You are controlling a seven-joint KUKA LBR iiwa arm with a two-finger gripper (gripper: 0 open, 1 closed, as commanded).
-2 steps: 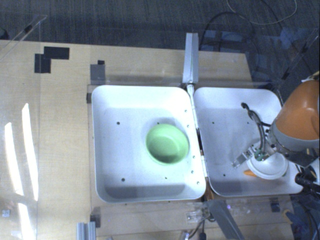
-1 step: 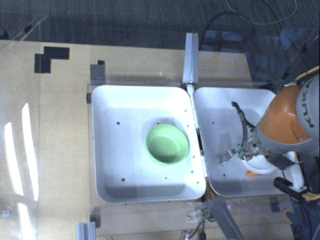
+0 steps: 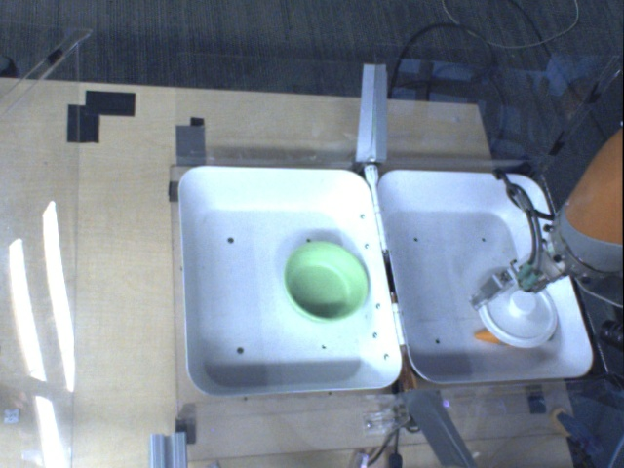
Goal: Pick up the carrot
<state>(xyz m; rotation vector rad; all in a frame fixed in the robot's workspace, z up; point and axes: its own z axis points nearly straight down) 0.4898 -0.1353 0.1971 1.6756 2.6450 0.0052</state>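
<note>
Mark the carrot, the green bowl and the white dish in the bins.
carrot [image 3: 484, 336]: camera view, on the orange sliver at the dish's left edge.
green bowl [image 3: 327, 279]: camera view, centre of its inside, left bin.
white dish [image 3: 524, 322]: camera view, on its white top, right bin.

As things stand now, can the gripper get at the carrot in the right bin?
Probably not directly. The carrot shows as an orange sliver at the edge of the white bowl, which seems to cover most of it. The gripper hovers beside that bowl.
</note>
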